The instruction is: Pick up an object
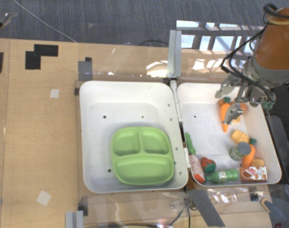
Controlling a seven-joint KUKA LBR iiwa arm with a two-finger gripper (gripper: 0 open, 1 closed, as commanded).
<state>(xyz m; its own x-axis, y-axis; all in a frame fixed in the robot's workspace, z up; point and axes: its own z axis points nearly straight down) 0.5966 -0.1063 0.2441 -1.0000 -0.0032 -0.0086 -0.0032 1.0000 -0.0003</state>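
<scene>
The claw (237, 109) hangs over the far part of the right bin (201, 127), directly above a toy carrot (224, 114) that lies on the bin floor. Its metal fingers (236, 112) point downward and sit close beside the carrot's orange body, on its right side; whether they are spread or closed around anything cannot be told from this slant, and nothing is plainly lifted between them. Above the claw rises the grey arm (263, 70) with its orange band (276, 37), black cables looping beside it.

Nearer the camera than the claw, along the same bin's front edge, lie several other small toys: a yellow piece (240, 137), a grey round lid-like item (239, 152) touching a second orange carrot (249, 156), a red-and-white carton (254, 173), a green bottle (223, 176), a red tomato-like piece (208, 165) and a red-and-white packet (196, 167) against the dividing wall.

To the claw's left, well apart, the left bin (101, 103) holds a green divided plate (142, 155). Both bins rest on the pale wooden table (35, 141).
</scene>
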